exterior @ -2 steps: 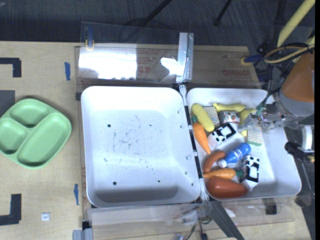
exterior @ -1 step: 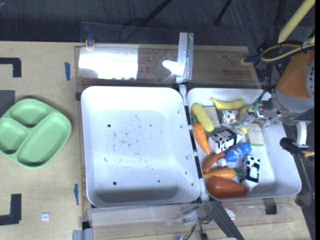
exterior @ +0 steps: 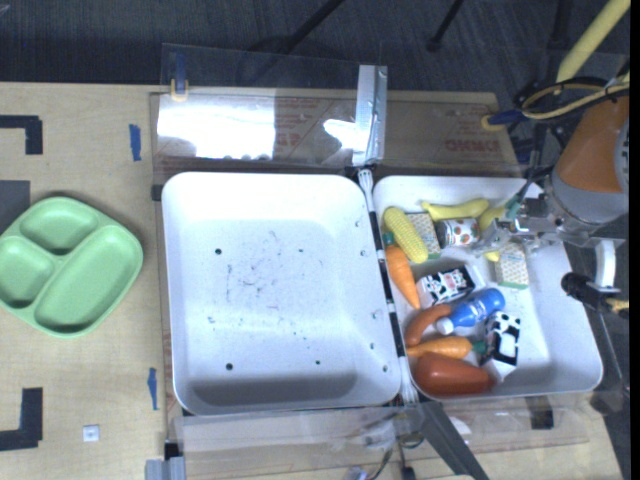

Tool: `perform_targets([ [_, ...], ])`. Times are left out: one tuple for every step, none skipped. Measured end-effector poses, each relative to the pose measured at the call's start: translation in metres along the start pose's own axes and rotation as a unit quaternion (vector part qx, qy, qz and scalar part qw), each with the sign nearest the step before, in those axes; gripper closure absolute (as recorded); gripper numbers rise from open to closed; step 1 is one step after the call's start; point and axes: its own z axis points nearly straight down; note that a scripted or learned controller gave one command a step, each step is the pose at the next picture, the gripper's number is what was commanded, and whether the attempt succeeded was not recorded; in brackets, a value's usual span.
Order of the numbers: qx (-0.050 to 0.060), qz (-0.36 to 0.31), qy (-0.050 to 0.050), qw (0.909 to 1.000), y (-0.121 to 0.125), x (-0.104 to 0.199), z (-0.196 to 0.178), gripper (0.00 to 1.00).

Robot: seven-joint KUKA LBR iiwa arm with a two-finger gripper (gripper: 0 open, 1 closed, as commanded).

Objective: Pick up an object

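Fingers' state on the gripper (exterior: 517, 224) can't be told; it hangs over the right bin (exterior: 570, 353) near a banana (exterior: 455, 209)

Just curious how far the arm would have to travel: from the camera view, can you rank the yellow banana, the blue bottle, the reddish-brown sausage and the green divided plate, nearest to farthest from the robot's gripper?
1. Yellow banana, top of the right bin, close to the gripper.
2. Blue bottle, mid-bin, lower.
3. Reddish-brown sausage, bin's bottom edge.
4. Green divided plate, far left on the bench.
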Motion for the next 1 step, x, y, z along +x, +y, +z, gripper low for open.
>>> perform_targets([
  [0.001,0.064,-0.007,0.998,0.057,0.0731,-0.1005,1.0],
])
